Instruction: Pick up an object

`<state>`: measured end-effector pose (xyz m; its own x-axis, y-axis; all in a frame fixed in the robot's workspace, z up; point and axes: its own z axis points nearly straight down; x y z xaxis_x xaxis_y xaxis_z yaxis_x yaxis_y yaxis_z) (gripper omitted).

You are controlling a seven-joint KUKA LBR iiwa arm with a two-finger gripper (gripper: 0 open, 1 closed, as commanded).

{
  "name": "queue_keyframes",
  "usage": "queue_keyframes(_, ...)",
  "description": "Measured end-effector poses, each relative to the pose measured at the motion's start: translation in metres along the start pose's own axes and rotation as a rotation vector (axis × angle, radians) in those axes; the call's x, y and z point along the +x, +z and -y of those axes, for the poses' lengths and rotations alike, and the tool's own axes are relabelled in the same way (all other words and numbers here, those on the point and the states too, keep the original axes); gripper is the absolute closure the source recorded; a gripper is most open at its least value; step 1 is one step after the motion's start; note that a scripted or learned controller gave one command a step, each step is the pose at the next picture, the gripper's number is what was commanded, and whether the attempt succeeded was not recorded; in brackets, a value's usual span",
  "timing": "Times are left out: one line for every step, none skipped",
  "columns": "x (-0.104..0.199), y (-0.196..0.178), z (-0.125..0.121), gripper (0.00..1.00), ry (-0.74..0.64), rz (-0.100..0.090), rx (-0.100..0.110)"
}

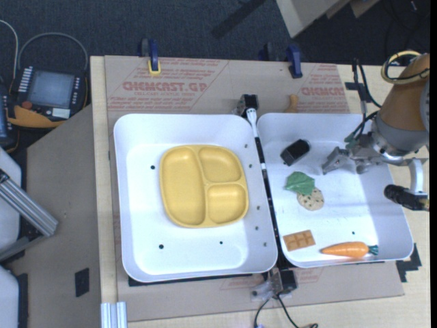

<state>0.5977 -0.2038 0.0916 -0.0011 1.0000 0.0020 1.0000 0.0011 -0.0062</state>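
The right bin (392, 217) holds a small black block (295, 151) at its upper left. Below it lie a green leaf (299, 181) and a round speckled cookie (311, 199), touching each other. A brown waffle square (298, 240) and an orange carrot (348, 250) lie along the front wall. My gripper (332, 162) hovers low over the bin's upper middle, to the right of the black block and apart from it. It is open, with nothing between its fingers.
The left bin (136, 183) carries a yellow divided plate (203, 184) in its middle. The arm comes in over the right bin's right wall. A bare strip of white floor lies between the cookie and the carrot.
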Motion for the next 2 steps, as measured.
queue_keyframes(0.0, 0.007, 0.0, 0.0, 0.001, 0.001, -0.003)
queue_keyframes(0.0, -0.004, -0.001, 1.0, 0.001, 0.003, -0.007)
